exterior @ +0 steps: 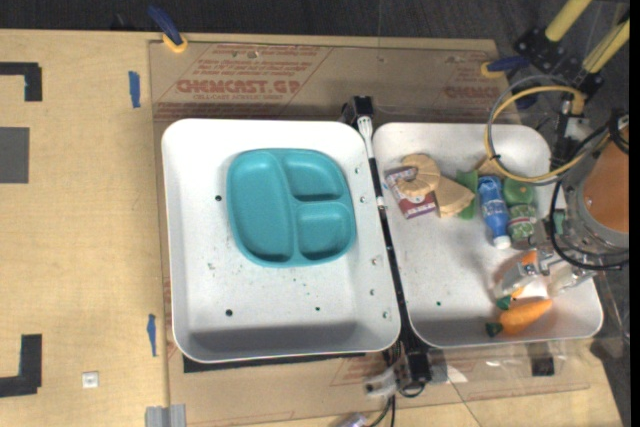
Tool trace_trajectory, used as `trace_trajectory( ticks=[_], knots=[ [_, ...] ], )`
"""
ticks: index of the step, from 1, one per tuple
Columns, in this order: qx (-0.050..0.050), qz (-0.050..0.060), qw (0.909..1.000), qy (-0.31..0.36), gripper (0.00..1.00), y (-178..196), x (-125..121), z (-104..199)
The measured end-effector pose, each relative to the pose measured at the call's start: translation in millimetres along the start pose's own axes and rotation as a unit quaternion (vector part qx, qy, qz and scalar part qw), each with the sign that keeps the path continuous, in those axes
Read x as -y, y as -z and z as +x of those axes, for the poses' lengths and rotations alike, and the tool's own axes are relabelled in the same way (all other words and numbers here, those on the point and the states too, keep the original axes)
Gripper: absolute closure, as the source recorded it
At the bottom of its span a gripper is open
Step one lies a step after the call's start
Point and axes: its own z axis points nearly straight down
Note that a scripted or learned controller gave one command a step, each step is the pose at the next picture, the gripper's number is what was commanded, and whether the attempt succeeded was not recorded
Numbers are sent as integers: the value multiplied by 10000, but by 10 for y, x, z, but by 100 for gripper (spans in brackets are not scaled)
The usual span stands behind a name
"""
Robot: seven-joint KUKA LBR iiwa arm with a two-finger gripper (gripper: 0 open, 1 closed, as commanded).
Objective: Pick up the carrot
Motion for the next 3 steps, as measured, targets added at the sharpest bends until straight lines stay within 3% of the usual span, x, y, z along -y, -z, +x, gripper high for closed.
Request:
trace_trajectory(
  ticks=[1, 2, 3],
  knots=[
    [-98, -93, 9912, -1314, 0, -211, -82, 59],
    [-58, -38, 9914, -1309, 100, -92, -34, 10],
    [-87, -132, 9987, -494, 100, -260, 1414, -509]
  ],
)
